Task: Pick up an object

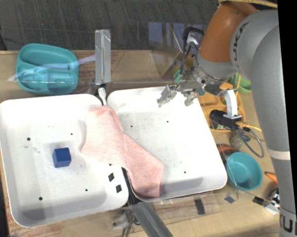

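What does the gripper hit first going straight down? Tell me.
Likely the bare floor of the right bin, near its far rim; the gripper hangs clear of the cloth. Depth is uncertain.

The place reads as a robotics lab or test workshop rather than a home. A grey industrial arm (pixel 260 64) with an orange band and a two-finger gripper (pixel 177 98) reaches over a bare wooden bench (pixel 144 64). Two shallow white bins, the left bin (pixel 17 152) and the right bin (pixel 193 153), sit side by side, with a metal bracket (pixel 102 47) at the seam between them. Loose cables (pixel 242 130) and small hardware clutter the bench's right edge, and dark carpet (pixel 103 11) lies beyond.
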Controlling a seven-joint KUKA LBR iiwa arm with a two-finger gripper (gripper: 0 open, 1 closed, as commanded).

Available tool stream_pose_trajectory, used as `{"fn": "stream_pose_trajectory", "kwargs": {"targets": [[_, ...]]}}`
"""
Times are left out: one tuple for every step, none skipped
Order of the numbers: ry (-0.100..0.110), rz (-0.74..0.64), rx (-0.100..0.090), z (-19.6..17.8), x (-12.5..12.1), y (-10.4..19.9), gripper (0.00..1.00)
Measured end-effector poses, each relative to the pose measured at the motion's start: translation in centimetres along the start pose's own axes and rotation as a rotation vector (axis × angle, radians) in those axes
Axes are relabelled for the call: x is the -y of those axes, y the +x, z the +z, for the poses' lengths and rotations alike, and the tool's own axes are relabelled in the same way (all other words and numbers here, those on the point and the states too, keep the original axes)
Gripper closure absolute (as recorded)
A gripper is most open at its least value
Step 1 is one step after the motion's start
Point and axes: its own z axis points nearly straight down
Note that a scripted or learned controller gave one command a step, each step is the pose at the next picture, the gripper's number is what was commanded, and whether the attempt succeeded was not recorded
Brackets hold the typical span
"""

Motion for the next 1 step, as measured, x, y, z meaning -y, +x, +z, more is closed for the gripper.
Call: {"fn": "stream_pose_trajectory", "kwargs": {"targets": [[-0.001,-0.408,0.001,8.35,2.74,7.1,0.0]]}}
